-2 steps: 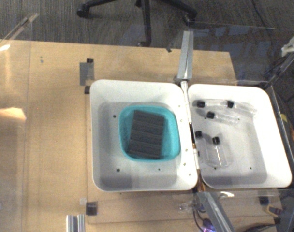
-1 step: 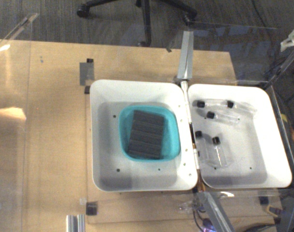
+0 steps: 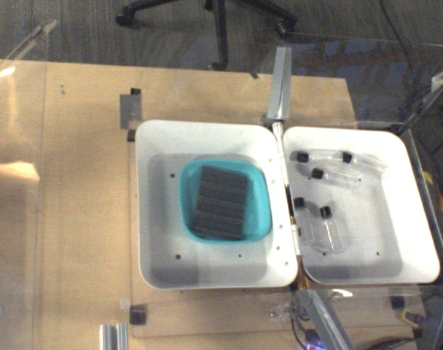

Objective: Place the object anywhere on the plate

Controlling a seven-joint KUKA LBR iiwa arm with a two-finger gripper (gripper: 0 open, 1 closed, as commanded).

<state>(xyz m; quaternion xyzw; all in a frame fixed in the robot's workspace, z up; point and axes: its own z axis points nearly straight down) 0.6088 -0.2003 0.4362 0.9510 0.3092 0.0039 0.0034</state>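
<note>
1. Where the wooden bench [image 3: 61, 254] fills the left of the scene, a small dark bracket [image 3: 131, 110] stands just outside the left bin [image 3: 207, 131].
2. Inside that white bin sits a teal plate [image 3: 259, 210], roughly central on the floor.
3. The object, a dark grey ridged block [image 3: 221, 203], lies flat on the plate, within its rim, long side running front to back.
4. A grey metal bar [image 3: 281, 86] runs back from the seam where the two bins meet.
5. The right bin [image 3: 418, 254] holds several clear vials [image 3: 331, 175] with black caps, scattered across its left half.
6. Beyond the bench, an office chair base [image 3: 218, 13] stands on grey carpet.
</note>
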